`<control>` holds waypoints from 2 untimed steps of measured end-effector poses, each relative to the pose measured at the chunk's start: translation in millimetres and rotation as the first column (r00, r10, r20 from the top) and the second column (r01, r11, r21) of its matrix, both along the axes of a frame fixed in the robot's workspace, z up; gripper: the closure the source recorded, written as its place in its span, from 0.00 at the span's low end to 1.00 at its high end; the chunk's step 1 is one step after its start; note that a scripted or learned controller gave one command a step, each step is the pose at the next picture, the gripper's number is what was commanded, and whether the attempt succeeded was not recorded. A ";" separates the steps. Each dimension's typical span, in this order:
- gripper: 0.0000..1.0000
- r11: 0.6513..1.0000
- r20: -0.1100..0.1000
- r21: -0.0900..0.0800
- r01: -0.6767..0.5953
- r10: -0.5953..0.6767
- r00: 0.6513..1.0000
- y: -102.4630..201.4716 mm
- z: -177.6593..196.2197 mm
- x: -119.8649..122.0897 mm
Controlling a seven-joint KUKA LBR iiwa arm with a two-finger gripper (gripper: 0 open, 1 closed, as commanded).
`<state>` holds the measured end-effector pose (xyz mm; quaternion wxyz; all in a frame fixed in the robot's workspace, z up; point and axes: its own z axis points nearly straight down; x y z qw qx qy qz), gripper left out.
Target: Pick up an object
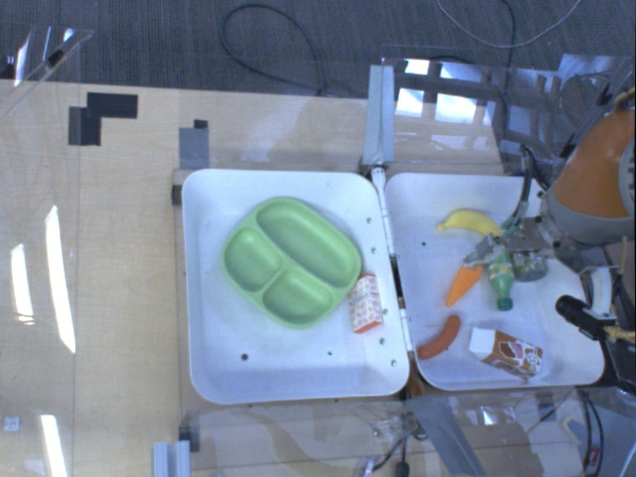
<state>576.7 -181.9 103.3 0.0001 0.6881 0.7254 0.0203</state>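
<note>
tool [505,249] sits low right beside the carrot [462,284], can't tell its grip state. i'd centre squarely over the carrot, avoiding the green bottle [501,283] beside it.

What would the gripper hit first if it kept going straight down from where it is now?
Most likely the small green plastic bottle, which sits right by the gripper in the right white bin. The orange toy carrot lies just beside it. Depth is hard to judge from this slanted view.
</note>
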 end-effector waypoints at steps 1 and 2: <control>0.00 0.991 -0.017 -0.027 0.133 -0.133 0.991 53.4 -14.5 -27.8; 1.00 0.991 -0.012 -0.028 0.132 -0.133 0.991 53.5 -3.1 -26.2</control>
